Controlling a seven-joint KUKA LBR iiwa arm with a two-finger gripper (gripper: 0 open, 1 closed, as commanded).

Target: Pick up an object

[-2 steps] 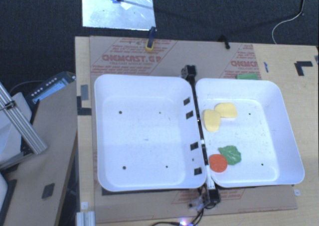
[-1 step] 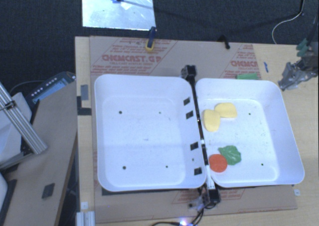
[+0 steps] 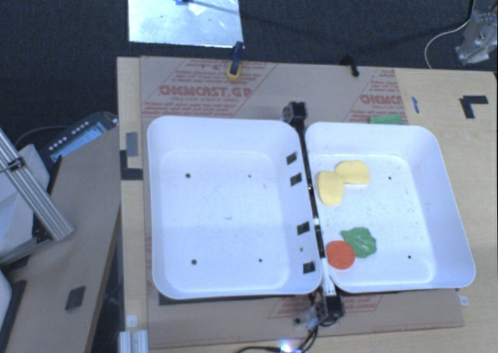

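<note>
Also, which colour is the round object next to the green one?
Orange-red, seen in the camera view.

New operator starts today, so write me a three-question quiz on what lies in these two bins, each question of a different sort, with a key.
1. True or false: the red round piece touches the green piece.
2. Multiple choice: all the coloured pieces lie in
A. the left bin
B. the right bin
C. both bins
3. Fill in: two ______ pieces lie side by side, farther from the camera than the red and green ones.

Key
1. True: they touch at their edges.
2. B.
3. Yellow.
</note>
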